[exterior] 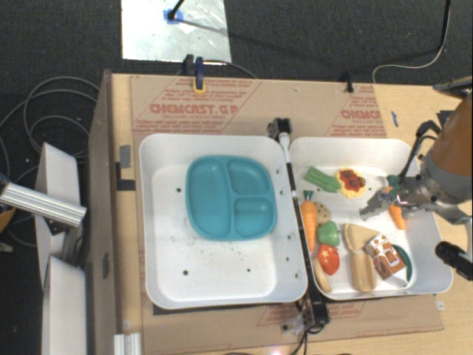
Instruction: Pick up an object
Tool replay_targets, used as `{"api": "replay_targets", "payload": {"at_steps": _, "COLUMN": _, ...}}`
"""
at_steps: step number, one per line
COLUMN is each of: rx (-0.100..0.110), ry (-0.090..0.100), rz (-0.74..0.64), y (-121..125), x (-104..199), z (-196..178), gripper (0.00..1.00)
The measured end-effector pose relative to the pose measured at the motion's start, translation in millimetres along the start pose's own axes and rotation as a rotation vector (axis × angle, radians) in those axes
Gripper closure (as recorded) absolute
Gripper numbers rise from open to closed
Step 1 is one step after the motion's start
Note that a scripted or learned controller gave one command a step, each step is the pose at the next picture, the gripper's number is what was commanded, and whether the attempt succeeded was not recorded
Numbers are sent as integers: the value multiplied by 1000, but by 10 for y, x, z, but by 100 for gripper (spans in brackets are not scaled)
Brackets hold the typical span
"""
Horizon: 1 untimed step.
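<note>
Grey arm (443, 176) from the right — jaws low, seemingly parted.

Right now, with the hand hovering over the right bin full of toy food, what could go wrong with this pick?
1. The toy food lies crowded: the bread slice, the tomato and the carrot lie close together, so the hand might nudge neighbours or catch two at once.
2. The hand sits near the right bin's far side, by a small orange piece; closing there might pinch only its edge and lose it.
</note>
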<state>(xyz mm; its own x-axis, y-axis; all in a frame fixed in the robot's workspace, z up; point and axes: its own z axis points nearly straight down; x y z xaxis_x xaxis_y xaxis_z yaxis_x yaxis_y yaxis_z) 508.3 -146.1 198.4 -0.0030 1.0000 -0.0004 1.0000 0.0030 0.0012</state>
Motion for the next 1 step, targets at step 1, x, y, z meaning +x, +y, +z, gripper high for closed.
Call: {"api": "replay_targets", "payload": {"at_steps": 1, "rx": -9, "ry": -7, "rz": 3, "y": 665, "x": -640, "z": 947, "gripper": 0}}
